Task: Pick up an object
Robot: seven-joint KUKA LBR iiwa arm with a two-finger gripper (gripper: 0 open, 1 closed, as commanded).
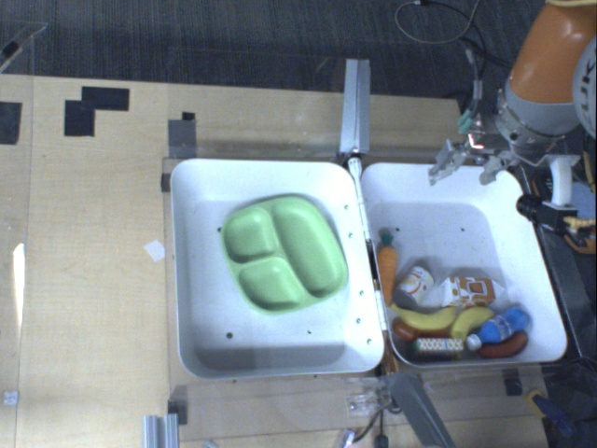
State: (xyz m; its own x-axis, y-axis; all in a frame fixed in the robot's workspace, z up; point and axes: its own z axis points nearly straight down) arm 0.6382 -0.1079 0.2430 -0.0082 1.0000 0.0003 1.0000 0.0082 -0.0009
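Gripper [469, 164] poised over far edge of right bin [448, 217], fingers spread wide, nothing between them. Jumble of objects along near edge of same bin: carrot [385, 267], banana [446, 322], blue bottle [498, 328], small carton [469, 290]. Green divided plate [284, 251] centred in left bin [201, 250].

right bin [466, 215] far half open, objects [457, 315] crowd near end

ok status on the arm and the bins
Gripper open, holding nothing, above right bin's far edge. Banana and other items piled at near end. Path clear.
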